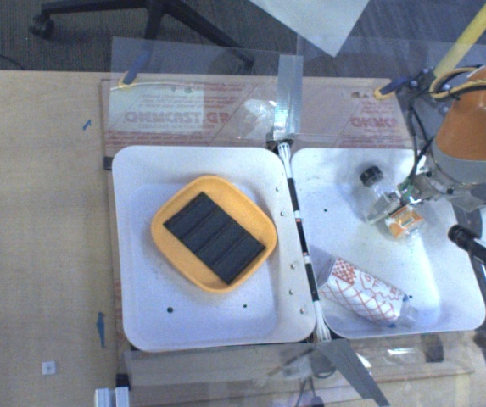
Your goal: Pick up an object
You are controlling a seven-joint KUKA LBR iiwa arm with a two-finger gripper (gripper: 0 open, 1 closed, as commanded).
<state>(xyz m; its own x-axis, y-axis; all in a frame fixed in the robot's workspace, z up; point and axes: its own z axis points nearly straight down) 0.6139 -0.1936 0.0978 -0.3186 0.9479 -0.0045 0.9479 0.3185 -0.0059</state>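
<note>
The desk carries two shallow white bins side by side; the left bin holds an orange square dish with a dark ribbed insert lying flat near the bin's centre; the right bin holds several small items. The arm, grey with an orange band, enters from the right edge and reaches over the upper right part of the right bin; its end effector sits low over the bin floor, and whether it is released or clenched cannot be told from this view. A small orange-and-white object lies on the bin floor just beside the end effector; a small black round object lies near it toward the bin's upper edge; a red-and-white patterned paper carton lies on its side near the lower edge of the right bin, well apart from the end effector.
</note>
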